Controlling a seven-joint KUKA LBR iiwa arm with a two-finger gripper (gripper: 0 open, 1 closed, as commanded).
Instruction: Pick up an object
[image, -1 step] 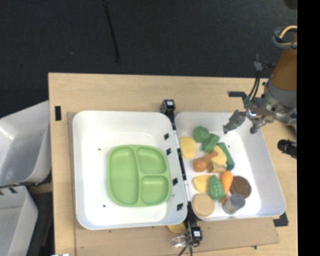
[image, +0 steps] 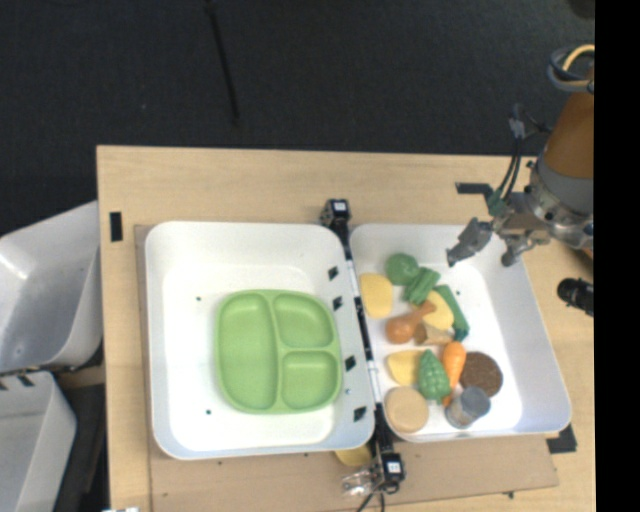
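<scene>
Left bin (image: 170, 330) holds a green divided plate (image: 277, 350) lying flat near its middle, three compartments, nothing on it that I can see; judged to be a drop-off target, hence kept apart from the clutter; right bin (image: 535, 350) holds the candidate objects, all toy food bunched against its left half, touching or overlapping one another; likely tipped in loose rather than arranged. Running down the pile: dark green rounded piece (image: 402, 268) at the top; pale yellow piece (image: 377, 295) just left of and below it, close to the divider wall; long green pod-shaped piece (image: 449, 308) lying at a slant on the pile's right side; brown lump (image: 402, 327) in the middle; a second yellow piece (image: 402, 365) below that; knobbly green piece (image: 432, 377) with an orange carrot (image: 454, 359) touching its right side; dark brown disc (image: 482, 372) furthest right; tan round disc (image: 406, 409) and small grey can (image: 468, 406) at the bottom edge. No one object is fixed by the task; the brown disc and the grey can sit on the outer edge of the heap and look easiest to reach without knocking neighbours. Gripper (image: 488, 244) hangs over the right bin's upper right corner, right of and above the pile, apart from every object; its two fingers are spread, nothing between them; judged to be pre-approach, no grasp yet made. Risk noted: pieces packed tight, so a descent into the centre could pinch two at once or skid off a rounded surface.
</scene>
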